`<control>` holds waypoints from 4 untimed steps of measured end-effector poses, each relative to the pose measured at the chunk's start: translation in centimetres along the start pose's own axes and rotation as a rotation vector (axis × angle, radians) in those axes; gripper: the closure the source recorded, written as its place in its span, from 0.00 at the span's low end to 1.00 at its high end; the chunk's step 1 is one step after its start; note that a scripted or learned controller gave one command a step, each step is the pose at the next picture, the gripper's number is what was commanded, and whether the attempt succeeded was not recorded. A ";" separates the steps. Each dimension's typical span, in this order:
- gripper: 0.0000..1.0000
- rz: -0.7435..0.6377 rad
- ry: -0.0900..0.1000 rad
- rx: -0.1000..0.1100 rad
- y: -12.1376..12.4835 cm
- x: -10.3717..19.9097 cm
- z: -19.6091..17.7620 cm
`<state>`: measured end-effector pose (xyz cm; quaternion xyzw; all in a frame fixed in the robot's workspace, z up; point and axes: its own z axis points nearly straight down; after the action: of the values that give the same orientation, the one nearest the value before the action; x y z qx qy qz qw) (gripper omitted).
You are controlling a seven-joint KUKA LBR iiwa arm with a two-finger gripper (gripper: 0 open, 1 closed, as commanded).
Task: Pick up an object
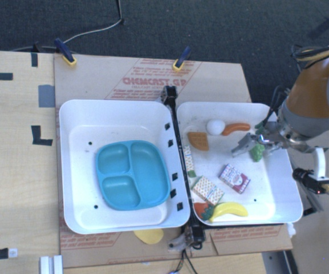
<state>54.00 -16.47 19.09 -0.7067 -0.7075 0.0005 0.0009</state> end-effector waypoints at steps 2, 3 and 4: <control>0.00 -0.002 -0.002 -0.010 6.2 2.8 10.4; 0.00 0.002 -0.004 -0.003 7.4 -5.6 2.4; 0.00 0.003 -0.001 0.011 12.6 0.0 10.6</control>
<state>66.58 -16.45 8.42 -0.7077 -0.7064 0.0049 0.0046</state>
